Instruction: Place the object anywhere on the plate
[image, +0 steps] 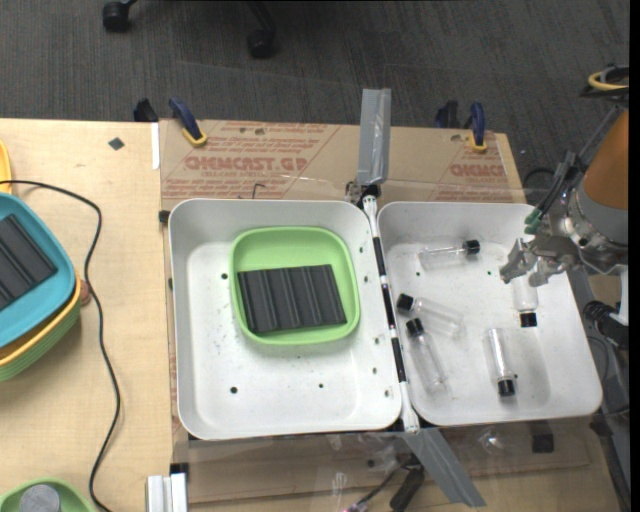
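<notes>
Vials (497, 360) lie scattered across the right bin (570, 400), light, rigid, slippery plastic likely best pinched mid-barrel; end effector (527, 268) at right, grip state unclear, green plate (345, 250) left.

You see two white bins: the left bin (200, 330) holds a light green plate (295, 285) with a dark grey ribbed insert (293, 298), and the right bin (560, 385) holds clear vials with black caps (498, 362). Behind them lies brown cardboard (250, 160) printed with red lettering, clipped by blue-and-yellow clamps (187, 120). The bench (80, 150) is pale wood. At the left edge sits a teal tray (35, 265); a black cable (100, 330) curves beside it. At the upper right, the gripper (528, 268) is grey metal below the arm's orange band (612, 170).
</notes>
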